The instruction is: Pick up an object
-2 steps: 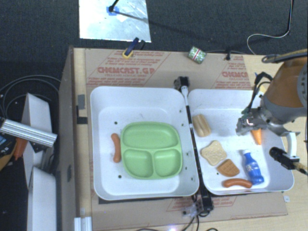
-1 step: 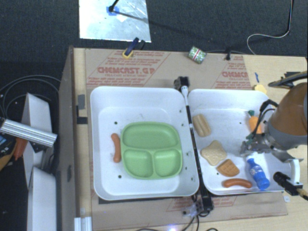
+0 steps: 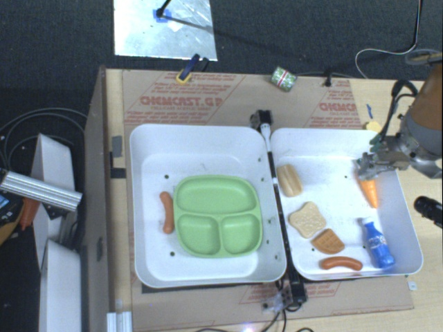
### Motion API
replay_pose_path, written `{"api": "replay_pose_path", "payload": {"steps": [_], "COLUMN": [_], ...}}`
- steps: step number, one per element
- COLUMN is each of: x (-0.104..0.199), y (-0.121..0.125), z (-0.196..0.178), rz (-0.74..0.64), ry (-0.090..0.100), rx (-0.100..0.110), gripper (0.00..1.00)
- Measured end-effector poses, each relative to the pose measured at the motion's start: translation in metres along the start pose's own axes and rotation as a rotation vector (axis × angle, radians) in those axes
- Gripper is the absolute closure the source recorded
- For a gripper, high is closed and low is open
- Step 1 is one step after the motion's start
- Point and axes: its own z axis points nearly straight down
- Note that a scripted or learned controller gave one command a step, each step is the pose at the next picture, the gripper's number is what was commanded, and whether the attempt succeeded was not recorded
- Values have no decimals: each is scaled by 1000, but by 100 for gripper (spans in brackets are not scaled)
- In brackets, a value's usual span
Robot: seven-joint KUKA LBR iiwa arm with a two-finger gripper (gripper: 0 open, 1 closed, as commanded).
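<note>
Here you see the gripper (image 3: 372, 166) at the far right edge of the right bin (image 3: 346, 151), directly over the top end of the orange carrot (image 3: 371, 191); whether that carrot is pinched or merely touched, you cannot tell. Below the gripper lies a blue bottle (image 3: 376, 243). To its left are a bread roll (image 3: 289, 180), a toast slice (image 3: 307, 220), a cracker (image 3: 328, 241) and a sausage (image 3: 341, 262). Further left, the left bin (image 3: 149, 158) holds a green tray (image 3: 218, 215).
</note>
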Motion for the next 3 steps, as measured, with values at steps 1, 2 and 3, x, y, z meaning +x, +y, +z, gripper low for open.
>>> {"api": "replay_pose_path", "payload": {"steps": [1,2,3], "x": [67,39,47], "y": [-49,-37,-56], "z": [41,145,144], "rz": [1,3,4], "ry": [2,-2,-6], "rx": [6,-5,-16], "gripper": [0,0,0]}}
